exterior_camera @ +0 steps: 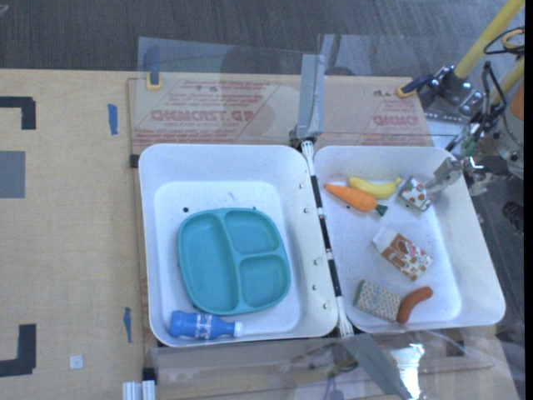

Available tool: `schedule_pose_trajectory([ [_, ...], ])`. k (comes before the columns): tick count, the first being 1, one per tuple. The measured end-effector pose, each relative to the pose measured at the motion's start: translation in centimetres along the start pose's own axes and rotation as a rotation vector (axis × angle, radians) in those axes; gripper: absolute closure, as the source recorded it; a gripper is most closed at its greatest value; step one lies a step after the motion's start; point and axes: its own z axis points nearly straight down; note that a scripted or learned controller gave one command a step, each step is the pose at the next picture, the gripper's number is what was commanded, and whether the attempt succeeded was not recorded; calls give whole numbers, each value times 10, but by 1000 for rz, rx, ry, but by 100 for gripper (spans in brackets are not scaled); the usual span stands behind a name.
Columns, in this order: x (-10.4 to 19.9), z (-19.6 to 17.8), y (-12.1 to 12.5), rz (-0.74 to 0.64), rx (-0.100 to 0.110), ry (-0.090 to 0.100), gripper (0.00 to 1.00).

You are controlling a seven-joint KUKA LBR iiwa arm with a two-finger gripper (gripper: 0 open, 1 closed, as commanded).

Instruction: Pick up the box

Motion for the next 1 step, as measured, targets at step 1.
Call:
schedule_pose_trajectory([
  [1, 19, 111, -68, 180, -3, -1, 0],
])
